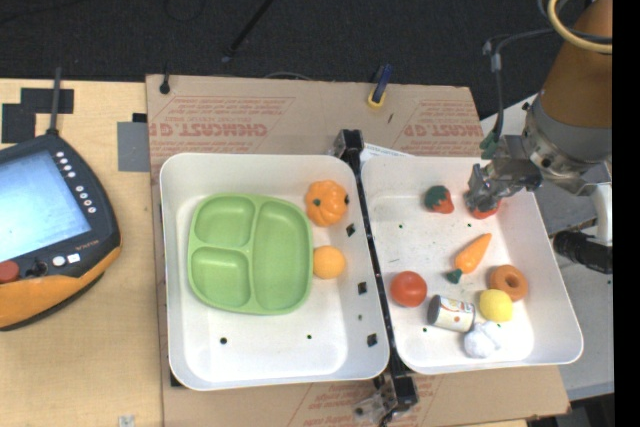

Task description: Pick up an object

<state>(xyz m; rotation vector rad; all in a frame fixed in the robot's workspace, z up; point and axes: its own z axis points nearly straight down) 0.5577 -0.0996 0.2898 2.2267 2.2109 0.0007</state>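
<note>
- Red, small and partly hidden, a toy piece (484, 209) sits right under the tool (487, 185) near the far right corner of the right bin (560, 315); whether the tool grips it, or how its jaws stand, I cannot tell.
- Just left of the tool lies a red-and-green strawberry-like toy (437, 199), near but apart from it.
- Nearer the front, below the tool, a carrot (472, 253) lies at a slant.
- Further front sit a doughnut (508, 282), a lemon (495, 305), a white lump (481, 342), a small can (451, 313) on its side and a tomato (408, 289), all well apart from the tool.
- On the left bin (200, 355) rests a green divided plate (250, 253), with a small pumpkin (326, 202) and an orange ball (328, 262) just beside its right edge.
- A handheld controller (50, 225) lies on the desk (100, 355) at the left.
</note>
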